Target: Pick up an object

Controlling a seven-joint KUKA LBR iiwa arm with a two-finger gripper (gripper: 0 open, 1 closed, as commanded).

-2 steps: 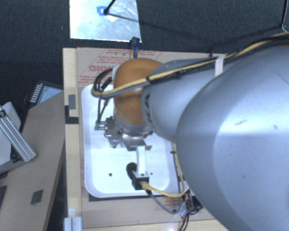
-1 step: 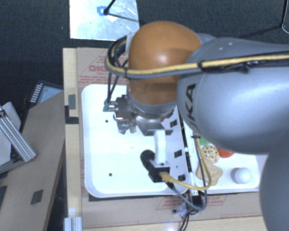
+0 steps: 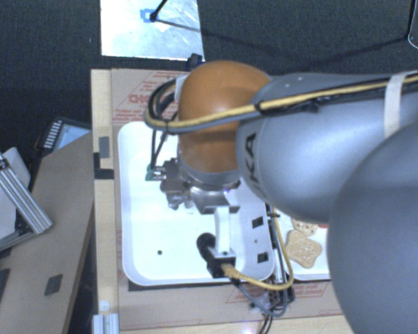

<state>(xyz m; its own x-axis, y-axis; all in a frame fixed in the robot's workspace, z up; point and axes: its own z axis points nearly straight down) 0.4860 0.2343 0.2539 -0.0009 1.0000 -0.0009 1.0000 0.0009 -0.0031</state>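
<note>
Grey arm (image 3: 320, 152) reaching in from right, covering most of right bin (image 3: 319, 270) and far part of left bin (image 3: 136, 207). Left bin's near-left floor lying open up to rim. Tan flat object (image 3: 303, 245) lying in right bin, well right of claw (image 3: 175, 185). Claw hanging over left bin's middle, below orange band (image 3: 216, 117); its spread and hold being hidden, cannot tell. Tiny dark speck (image 3: 159, 252) sitting on left bin floor.

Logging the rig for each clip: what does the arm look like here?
A bulky grey arm with a rounded orange band above a metal wrist. A yellow cable runs along it, a white strap wraps the grey shell, and black letters mark it.
</note>
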